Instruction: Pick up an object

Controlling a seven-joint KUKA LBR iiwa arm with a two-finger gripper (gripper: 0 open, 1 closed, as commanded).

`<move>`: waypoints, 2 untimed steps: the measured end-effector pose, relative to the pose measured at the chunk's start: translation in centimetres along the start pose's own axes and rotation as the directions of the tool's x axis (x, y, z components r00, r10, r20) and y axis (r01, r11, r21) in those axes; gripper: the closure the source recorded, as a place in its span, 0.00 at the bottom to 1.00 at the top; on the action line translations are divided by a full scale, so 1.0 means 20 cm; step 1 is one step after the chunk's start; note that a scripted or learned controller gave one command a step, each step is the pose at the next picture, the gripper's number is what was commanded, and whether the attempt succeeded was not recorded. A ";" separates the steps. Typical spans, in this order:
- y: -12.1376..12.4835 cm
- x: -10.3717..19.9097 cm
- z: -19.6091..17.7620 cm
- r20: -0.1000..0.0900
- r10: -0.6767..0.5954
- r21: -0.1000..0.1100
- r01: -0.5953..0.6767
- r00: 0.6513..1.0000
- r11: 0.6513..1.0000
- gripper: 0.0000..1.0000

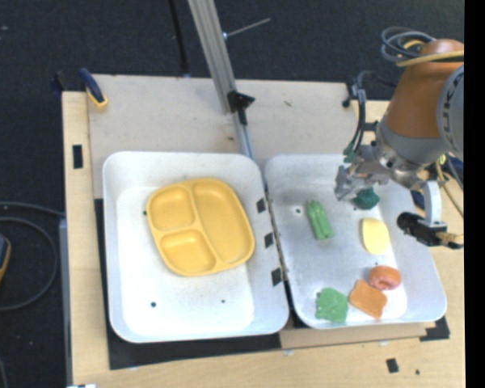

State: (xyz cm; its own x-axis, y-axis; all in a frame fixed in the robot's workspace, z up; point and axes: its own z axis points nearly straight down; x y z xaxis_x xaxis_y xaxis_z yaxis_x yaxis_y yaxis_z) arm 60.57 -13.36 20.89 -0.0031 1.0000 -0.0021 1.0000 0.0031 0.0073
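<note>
The right bin holds several small objects. A green oblong piece lies near its middle. A pale yellow piece lies to the right of it. At the front are a red round piece, an orange block and a light green piece. My gripper hangs over the bin's far right part. A small dark teal object sits right under its tip, partly hidden by it. Whether it is held I cannot tell.
The left bin holds a yellow divided plate. A metal post rises from behind the bins, slanting toward the gap between them. Black clips line the seam between the bins. Cables hang beside the wrist.
</note>
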 end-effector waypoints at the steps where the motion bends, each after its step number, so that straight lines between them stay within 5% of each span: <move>1: 0.00 -0.01 -0.03 -0.002 0.000 0.005 0.000 1.000 1.000 1.00; 2: -0.07 0.26 0.00 -0.003 -0.003 0.007 0.003 1.000 1.000 1.00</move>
State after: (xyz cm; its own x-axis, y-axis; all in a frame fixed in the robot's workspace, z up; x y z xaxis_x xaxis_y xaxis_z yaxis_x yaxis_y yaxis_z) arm 59.17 -8.14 20.96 -0.0061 1.0000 0.0006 1.0000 0.0061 0.0005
